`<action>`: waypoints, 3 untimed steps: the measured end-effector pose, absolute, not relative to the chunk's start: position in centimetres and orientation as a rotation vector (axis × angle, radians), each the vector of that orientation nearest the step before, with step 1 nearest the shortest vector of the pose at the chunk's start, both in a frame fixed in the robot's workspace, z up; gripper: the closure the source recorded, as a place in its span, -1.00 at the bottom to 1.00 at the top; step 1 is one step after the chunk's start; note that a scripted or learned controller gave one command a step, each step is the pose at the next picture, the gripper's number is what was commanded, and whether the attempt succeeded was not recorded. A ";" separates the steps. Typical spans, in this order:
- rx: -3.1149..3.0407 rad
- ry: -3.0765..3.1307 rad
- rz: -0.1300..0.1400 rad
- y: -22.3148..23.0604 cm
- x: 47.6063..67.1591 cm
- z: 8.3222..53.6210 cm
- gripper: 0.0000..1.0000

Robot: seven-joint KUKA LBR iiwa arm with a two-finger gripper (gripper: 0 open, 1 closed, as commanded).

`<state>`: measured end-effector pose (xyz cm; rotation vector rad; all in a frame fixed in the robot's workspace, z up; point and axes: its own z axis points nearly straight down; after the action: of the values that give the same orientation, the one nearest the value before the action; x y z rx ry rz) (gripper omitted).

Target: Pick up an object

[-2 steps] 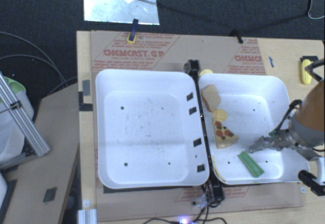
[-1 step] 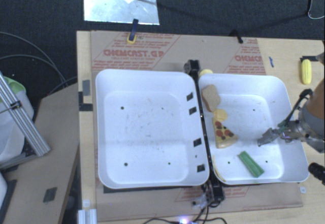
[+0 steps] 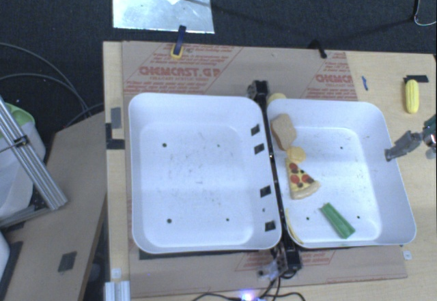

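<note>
The right bin (image 3: 372, 115) holds a tan bread slice (image 3: 284, 130) near its left wall. Below that lie a small yellow piece (image 3: 296, 154), a pizza slice (image 3: 301, 181) with red dots, and a green block (image 3: 337, 220) toward the front. My gripper (image 3: 401, 147) shows as a grey tip at the bin's right rim, reaching in from the right edge of the camera view. It is well to the right of all the objects and nothing shows in it.
The left bin (image 3: 147, 112) sits beside the right one, with a black divider (image 3: 273, 177) between them. A yellow corn toy (image 3: 411, 95) lies on the bench at the far right. A pale round piece (image 3: 276, 97) rests at the bins' back junction.
</note>
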<state>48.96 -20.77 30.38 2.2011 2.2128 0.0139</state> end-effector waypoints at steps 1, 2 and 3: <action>2.224 2.228 -0.004 -20.1 49.2 15.3 -1.00; 2.225 2.224 -0.003 -20.6 48.5 8.8 -1.00; 2.207 2.225 0.009 -16.5 48.9 18.7 -1.00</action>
<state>48.87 -16.52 18.73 2.2075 2.2252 0.0086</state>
